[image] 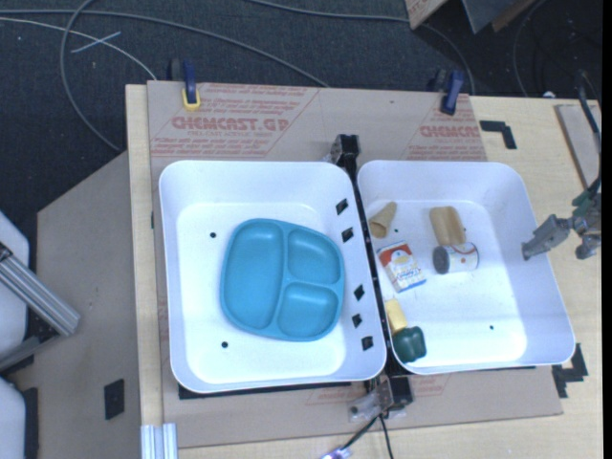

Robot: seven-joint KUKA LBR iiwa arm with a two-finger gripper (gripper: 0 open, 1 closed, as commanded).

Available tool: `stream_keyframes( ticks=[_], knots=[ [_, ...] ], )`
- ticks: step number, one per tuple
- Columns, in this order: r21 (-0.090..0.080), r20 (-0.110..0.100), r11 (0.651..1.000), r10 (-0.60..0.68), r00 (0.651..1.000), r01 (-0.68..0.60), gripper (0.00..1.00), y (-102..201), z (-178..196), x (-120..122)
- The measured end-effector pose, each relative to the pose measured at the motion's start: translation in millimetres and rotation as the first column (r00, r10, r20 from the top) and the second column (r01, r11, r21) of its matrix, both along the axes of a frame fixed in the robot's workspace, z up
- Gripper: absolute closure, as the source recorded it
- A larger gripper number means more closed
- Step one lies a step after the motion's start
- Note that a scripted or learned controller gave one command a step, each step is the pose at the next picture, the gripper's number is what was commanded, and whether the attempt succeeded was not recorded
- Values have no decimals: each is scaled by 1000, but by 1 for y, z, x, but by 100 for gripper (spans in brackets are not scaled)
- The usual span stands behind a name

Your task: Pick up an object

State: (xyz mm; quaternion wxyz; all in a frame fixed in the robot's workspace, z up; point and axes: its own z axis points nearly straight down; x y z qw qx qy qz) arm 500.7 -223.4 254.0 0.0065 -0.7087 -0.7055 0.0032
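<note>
The right bin (507,323) holds several small things. A tan cone (383,218) lies near its left wall, with a tan cylinder (446,226) to its right. Below that lies a grey-ended white tube (455,257). A small red, white and blue packet (403,267) sits left of the tube. A yellow bottle with a green cap (403,334) rests at the bin's front left corner. My gripper (564,244) hangs over the bin's right rim, well to the right of all these things. It stands open with nothing between its fingers.
The left bin (186,256) holds a blue divided plate (282,279). A black divider with clips (356,256) runs between the bins. Clamps (191,92) hold the board at the back, and cables lie on the dark floor behind.
</note>
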Motion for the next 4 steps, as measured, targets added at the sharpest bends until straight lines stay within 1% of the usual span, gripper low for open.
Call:
stream_keyframes(
  ticks=[1, 2, 3, 4],
  knots=[
    [-4, 13, 1000, 5, 1000, -5, 0, 1, 7, 3],
    [-2, 9, 1000, 4, 1000, -4, 0, 2, -35, 0],
    [-1, 9, 1000, 5, 1000, -5, 0, 11, -86, 5],
    [-2, 10, 1000, 5, 1000, -5, 0, 8, -147, 9]
  ],
)
